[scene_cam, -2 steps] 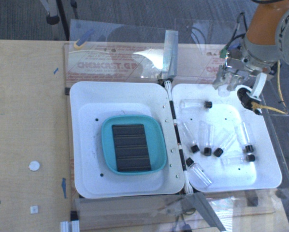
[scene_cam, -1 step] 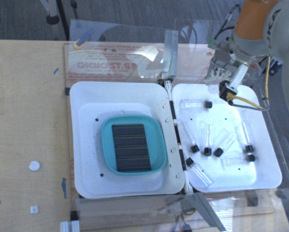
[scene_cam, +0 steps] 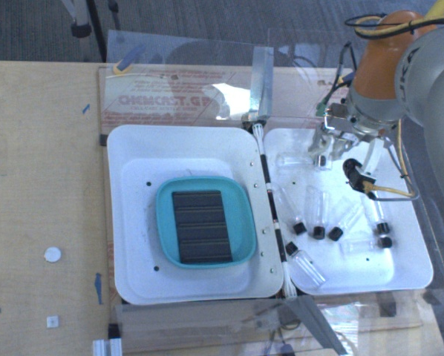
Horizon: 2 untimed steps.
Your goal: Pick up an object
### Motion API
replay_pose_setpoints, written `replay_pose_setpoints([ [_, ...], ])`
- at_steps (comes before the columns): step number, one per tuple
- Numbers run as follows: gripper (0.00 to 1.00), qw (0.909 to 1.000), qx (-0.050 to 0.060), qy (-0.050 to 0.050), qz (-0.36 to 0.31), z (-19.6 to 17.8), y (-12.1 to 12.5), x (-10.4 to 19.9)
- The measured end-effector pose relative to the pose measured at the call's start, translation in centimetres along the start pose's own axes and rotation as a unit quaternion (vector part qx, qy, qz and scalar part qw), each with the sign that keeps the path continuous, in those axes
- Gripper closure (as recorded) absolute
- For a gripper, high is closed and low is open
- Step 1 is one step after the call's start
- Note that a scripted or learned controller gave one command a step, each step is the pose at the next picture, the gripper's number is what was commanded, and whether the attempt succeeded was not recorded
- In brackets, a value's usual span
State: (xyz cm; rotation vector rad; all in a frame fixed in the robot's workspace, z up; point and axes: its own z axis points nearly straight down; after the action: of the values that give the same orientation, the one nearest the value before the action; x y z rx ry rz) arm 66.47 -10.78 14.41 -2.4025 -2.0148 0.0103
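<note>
**Mia:** Where is the arm right now?

**Sam:** It reaches in from the right. The gripper (scene_cam: 324,151) hangs over the top part of the right bin (scene_cam: 407,269), near the wall between the two bins.

**Mia:** Are the fingers open or closed?

**Sam:** I cannot tell. They are small and blurry from up here. I see nothing held in them.

**Mia:** What could it pick up?

**Sam:** Little clear tubes with black caps. They lie flat in the right bin. One tube (scene_cam: 318,212) lies below the gripper, toward the front of the bin. Its black cap points to the front, so its long side runs front to back.

**Mia:** Are there more?

**Sam:** Yes. Another tube (scene_cam: 344,222) lies just beside it, tilted. One more tube (scene_cam: 305,266) sits near the front left corner of that bin.

**Mia:** So which way should the arm go?

**Sam:** I think toward the front of the bin and down. The fingers should close across the thin side of the tube, not along it.

**Mia:** What is in the left bin (scene_cam: 125,150)?

**Sam:** A blue tray (scene_cam: 240,225) with a dark ribbed block (scene_cam: 200,225) in it. That is well apart from the gripper.
</note>
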Motion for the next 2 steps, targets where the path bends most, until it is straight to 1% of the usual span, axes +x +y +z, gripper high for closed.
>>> replay_pose_setpoints([
  [1, 1.00, 0.9988, -0.005, 0.001, 0.048, -8.6, -0.4, 3.2],
  [2, 1.00, 0.9989, -0.006, 0.000, 0.047, -9.6, -0.3, 3.2],
])
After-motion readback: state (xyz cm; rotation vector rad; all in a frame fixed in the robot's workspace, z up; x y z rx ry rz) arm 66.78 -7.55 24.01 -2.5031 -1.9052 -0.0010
